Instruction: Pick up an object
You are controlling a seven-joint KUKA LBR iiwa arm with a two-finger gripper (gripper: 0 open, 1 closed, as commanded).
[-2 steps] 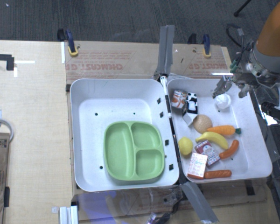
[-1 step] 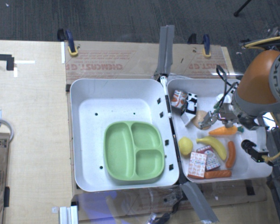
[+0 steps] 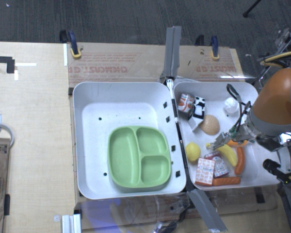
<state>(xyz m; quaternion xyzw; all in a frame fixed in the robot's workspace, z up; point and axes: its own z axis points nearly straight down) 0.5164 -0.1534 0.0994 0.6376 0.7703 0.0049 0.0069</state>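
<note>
The green tray (image 3: 138, 157) sits in the left bin (image 3: 87, 130). Right of centre, in the right bin (image 3: 250, 178), the banana (image 3: 227, 154) lies slanting down-right, directly below the gripper (image 3: 224, 141), touching it; whether the fingers are parted I cannot tell.

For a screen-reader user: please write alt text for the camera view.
A grey-and-orange robot arm lowers its claw over a banana among toy foods in the right white bin. The left bin holds a green divided plate.
</note>
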